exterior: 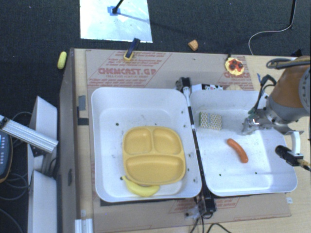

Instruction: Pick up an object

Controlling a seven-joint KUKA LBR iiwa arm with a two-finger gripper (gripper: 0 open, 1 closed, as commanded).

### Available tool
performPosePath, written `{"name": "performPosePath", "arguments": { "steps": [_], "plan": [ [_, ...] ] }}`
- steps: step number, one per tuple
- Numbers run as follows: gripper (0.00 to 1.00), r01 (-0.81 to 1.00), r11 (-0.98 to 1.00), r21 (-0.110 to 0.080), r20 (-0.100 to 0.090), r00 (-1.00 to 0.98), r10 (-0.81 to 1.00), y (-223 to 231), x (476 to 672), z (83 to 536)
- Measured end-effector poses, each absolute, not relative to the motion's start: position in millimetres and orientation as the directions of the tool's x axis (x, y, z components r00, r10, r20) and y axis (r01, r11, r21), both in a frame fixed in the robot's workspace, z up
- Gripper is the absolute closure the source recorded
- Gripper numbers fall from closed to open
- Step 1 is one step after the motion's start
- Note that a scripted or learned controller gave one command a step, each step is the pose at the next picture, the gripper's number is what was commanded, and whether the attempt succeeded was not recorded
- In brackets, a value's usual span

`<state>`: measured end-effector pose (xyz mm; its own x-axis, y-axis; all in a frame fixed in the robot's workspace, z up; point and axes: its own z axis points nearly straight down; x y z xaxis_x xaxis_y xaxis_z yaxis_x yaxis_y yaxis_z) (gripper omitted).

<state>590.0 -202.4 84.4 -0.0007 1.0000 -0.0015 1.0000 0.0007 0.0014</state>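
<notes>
The right bin (252,181) holds an orange sausage (237,150) lying at a slant near its middle. A pale speckled block (210,120) rests near that bin's far left corner. My gripper (250,126) hangs over the right bin's far right part, just up and to the right of the sausage, and I see nothing between its tips. In the left bin (109,110) sits a yellow divided plate (153,155), with a yellow banana (141,189) tucked against its near edge.
The grey and orange arm (291,93) comes in over the right bin's right wall. On the cardboard behind the bins lie a small round pizza toy (234,65) and a yellow-and-blue clamp (130,50). A brown piece (193,44) lies on the dark floor.
</notes>
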Motion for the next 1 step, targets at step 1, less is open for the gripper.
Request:
{"name": "performPosePath", "arguments": {
  "steps": [1],
  "plan": [
    [1.0, 1.0, 0.001, 0.001, 0.0, -0.001, 1.0, -175.7, 541.2, 84.2]
  ]
}}
